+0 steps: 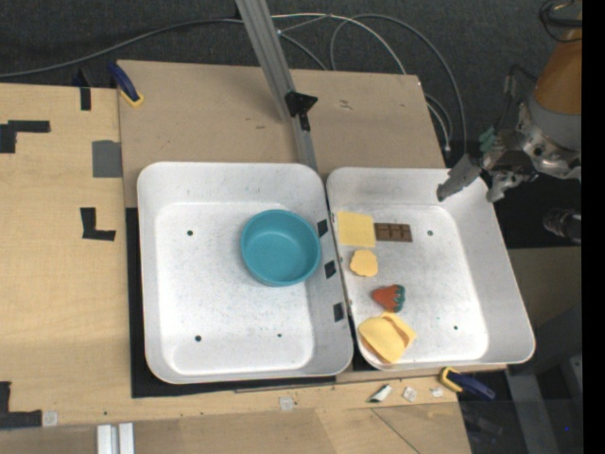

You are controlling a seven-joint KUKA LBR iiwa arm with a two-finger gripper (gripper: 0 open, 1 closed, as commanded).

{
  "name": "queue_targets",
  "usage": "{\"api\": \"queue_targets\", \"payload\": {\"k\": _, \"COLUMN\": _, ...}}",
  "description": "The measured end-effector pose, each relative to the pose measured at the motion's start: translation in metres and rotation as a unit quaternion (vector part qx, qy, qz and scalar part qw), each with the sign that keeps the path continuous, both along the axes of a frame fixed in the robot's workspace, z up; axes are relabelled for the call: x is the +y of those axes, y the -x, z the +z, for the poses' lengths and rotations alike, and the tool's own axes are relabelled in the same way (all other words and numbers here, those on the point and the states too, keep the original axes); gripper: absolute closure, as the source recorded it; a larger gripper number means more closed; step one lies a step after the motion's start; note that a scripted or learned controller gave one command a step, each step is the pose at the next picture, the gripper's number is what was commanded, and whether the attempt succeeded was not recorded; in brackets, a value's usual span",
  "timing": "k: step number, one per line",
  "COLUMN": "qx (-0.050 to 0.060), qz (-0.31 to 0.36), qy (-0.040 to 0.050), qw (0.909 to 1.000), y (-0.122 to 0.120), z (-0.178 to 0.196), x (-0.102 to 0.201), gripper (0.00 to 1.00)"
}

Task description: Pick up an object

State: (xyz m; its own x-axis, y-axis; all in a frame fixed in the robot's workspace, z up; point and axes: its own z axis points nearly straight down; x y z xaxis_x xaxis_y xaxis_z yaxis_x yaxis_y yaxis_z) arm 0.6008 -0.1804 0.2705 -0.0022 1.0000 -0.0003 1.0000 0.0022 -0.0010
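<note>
The right bin [473, 282] holds several small items: a pale yellow square slice [355, 228], a brown chocolate bar [392, 233], a small yellow round piece [364, 264], a red strawberry-like piece [388, 297] and a yellow folded wedge [386, 337]. A blue bowl [279, 246] sits in the left bin [189, 301]. My gripper [477, 180] hangs over the right bin's far right corner, above and to the right of the chocolate bar. Its two fingers stand spread apart with nothing between them.
A grey metal pole [274, 64] slants down from the top to the seam between the bins. Cables [397, 36] loop behind the bins on the wooden bench. Blue-yellow clamps [126, 83] [463, 382] sit at the board's corners.
</note>
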Motion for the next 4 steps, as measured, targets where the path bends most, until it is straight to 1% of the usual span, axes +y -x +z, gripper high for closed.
{"api": "queue_targets", "payload": {"k": 1, "qx": 0.0, "qz": 0.0, "qy": 0.0001, "qw": 1.0, "y": 0.0, "z": 0.0, "x": 0.0, "gripper": 0.0}}
{"api": "queue_targets", "payload": {"k": 2, "qx": 0.003, "qz": 0.0, "qy": -0.0006, "qw": 1.0, "y": -0.002, "z": -0.064, "x": 0.004, "gripper": 0.0}}
{"api": "queue_targets", "payload": {"k": 3, "qx": 0.004, "qz": 0.0, "qy": -0.0007, "qw": 1.0, "y": 0.008, "z": -0.125, "x": 0.007, "gripper": 0.0}}
{"api": "queue_targets", "payload": {"k": 4, "qx": 0.003, "qz": 0.0, "qy": -0.0006, "qw": 1.0, "y": 0.01, "z": -0.179, "x": 0.008, "gripper": 0.0}}
